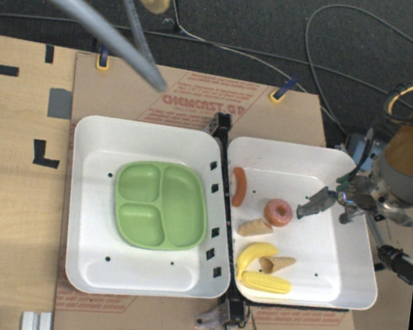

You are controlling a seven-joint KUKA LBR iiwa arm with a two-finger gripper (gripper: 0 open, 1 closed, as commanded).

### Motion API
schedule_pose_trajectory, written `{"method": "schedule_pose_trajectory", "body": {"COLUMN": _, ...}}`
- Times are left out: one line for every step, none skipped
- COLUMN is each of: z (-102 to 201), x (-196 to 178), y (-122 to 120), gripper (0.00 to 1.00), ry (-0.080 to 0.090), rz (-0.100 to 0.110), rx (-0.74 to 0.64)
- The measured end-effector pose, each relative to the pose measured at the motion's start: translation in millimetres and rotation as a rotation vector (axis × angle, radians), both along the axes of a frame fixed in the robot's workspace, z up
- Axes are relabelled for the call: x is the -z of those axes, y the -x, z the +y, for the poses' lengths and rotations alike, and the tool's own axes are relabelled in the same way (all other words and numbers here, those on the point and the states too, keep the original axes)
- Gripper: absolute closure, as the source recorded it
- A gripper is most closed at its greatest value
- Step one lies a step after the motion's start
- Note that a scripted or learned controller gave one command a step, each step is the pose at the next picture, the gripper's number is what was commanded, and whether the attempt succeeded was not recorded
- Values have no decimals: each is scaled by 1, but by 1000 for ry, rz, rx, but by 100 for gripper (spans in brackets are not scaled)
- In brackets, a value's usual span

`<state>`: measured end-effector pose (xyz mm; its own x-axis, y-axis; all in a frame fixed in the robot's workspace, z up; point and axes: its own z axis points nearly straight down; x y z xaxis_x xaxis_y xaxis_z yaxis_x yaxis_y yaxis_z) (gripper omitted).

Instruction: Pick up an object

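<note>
Fingers point(314, 206) hang just right of the pink doughnut point(279, 212); their spread cannot be told.

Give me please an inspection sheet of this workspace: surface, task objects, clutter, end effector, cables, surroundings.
Surface: cardboard sheet on a wooden bench, bearing the left bin and the right bin, side by side.
Job's things: in the right bin a sausage, a pink donut, a banana, a corn cob and two beige pieces, too small to name.
Clutter: green divided plate in the left bin.
End effector: over the right bin, right of the donut, nothing seen between its fingers.
Cables: black cables behind the bins.
Surroundings: black tape marks on the bench, two clamps at the cardboard's far edge.
</note>
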<state>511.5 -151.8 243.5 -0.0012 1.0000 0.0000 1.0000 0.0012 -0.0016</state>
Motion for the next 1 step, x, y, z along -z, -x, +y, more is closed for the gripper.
{"method": "schedule_pose_trajectory", "body": {"z": 10, "x": 56, "y": -4, "gripper": 0, "ry": -1, "rz": 5, "rx": 0}}
